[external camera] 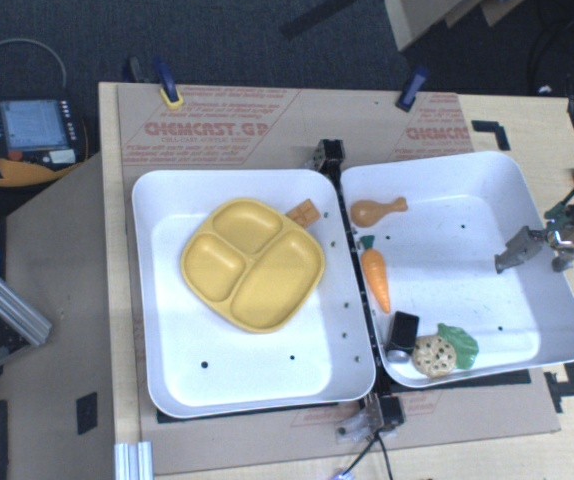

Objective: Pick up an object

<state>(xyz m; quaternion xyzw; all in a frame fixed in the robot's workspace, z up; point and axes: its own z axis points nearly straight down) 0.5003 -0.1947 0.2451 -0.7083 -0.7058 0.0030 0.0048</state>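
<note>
Cookie (430, 354) and carrot (375, 279) lie far from the spread, empty pincer (527, 248); it may grasp nothing.

floor (217, 18): dark carpet | bench (267, 118): brown board, red lettering

The bench (267, 118) is covered by a brown cardboard sheet (217, 128) with red printing along its far edge. Two clamps, one yellow and blue (169, 86) and one blue (411, 88), grip that far edge. Two shallow white bins rest directly on the sheet, side by side: the left bin (167, 348) and the right bin (507, 178), their inner rims touching at mid-bench.
</note>
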